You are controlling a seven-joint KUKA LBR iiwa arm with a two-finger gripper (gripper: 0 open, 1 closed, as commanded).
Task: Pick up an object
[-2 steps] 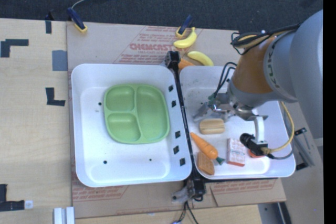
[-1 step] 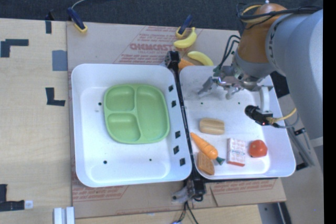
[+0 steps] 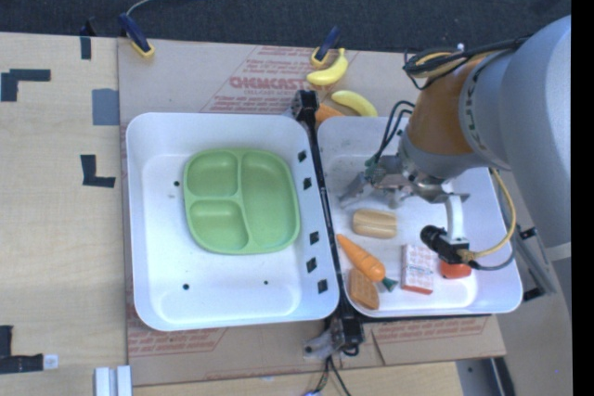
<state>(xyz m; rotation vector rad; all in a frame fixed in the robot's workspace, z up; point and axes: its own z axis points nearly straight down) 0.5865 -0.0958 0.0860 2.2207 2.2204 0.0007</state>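
Metal gripper (image 3: 360, 188) splayed open above smooth tan bread roll (image 3: 374, 223), tapered orange carrot (image 3: 361, 257) nearby; glossy green divided plate (image 3: 241, 200)

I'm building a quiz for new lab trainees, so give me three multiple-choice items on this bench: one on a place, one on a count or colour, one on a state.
1. Where does the green divided plate lie?
A. in the left bin
B. in the right bin
C. on the cardboard outside the bins

2. How many compartments does the plate have?
A. two
B. three
C. five

3. How does the toy carrot stand to the gripper?
A. clamped between its fingers
B. lying loose in the right bin, apart from it
C. hanging from the arm's cable

Answers:
1 A: the plate sits inside the left bin's white walls.
2 B: two small sections and one large show.
3 B: the carrot rests on the right bin's floor below the bread roll, clear of the gripper.
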